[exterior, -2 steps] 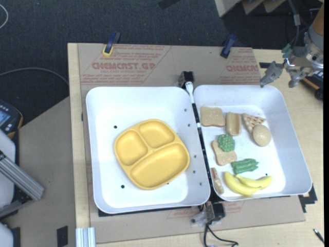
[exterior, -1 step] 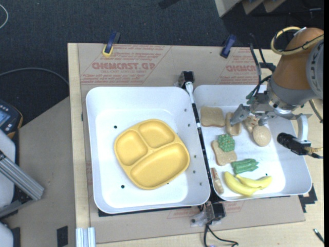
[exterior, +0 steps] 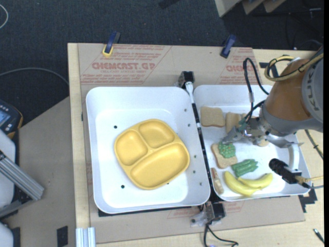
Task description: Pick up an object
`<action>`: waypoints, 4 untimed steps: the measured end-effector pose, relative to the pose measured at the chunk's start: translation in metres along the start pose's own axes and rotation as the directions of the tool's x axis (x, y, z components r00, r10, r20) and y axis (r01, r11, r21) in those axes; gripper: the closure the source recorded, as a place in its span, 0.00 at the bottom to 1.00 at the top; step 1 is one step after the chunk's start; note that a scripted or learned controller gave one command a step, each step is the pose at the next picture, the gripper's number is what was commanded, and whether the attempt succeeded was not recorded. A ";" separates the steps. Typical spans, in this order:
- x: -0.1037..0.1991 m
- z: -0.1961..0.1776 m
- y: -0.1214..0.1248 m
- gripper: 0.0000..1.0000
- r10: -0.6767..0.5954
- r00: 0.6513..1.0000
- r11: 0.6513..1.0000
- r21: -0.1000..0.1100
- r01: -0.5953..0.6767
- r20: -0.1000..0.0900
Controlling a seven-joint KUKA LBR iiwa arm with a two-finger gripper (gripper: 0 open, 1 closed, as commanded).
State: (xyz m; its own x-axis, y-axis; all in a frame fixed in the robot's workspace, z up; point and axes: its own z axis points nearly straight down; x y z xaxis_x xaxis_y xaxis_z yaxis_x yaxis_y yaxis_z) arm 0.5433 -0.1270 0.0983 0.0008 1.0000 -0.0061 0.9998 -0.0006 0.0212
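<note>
Broccoli [exterior: 226,150] — small toy piece just below-left of the gripper [exterior: 241,133], likely light, stiff, bumpy; grip across its crown — gripper's finger state indiscernible.

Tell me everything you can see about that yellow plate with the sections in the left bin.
The yellow three-compartment plastic plate lies flat, right side up, near the middle of the left white bin. It is a rounded, glossy tray with two smaller wells toward the top and one larger well below, divided by raised ridges. It sits turned at a slant to the bin's edges. Its wells hold nothing, and it touches just the bin floor.
</note>
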 end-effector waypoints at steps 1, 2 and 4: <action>0.027 0.002 -0.055 0.00 0.007 1.000 1.000 -0.017 -0.007 0.005; 0.029 -0.010 -0.052 1.00 0.001 1.000 1.000 -0.018 -0.001 -0.002; 0.103 -0.092 -0.061 1.00 -0.010 1.000 1.000 0.015 0.010 -0.009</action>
State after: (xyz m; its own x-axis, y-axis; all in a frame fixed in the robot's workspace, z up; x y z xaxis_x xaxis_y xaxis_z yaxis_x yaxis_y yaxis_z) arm 0.4803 -0.0232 0.1885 -0.0094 1.0000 0.0027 0.9999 0.0093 0.0063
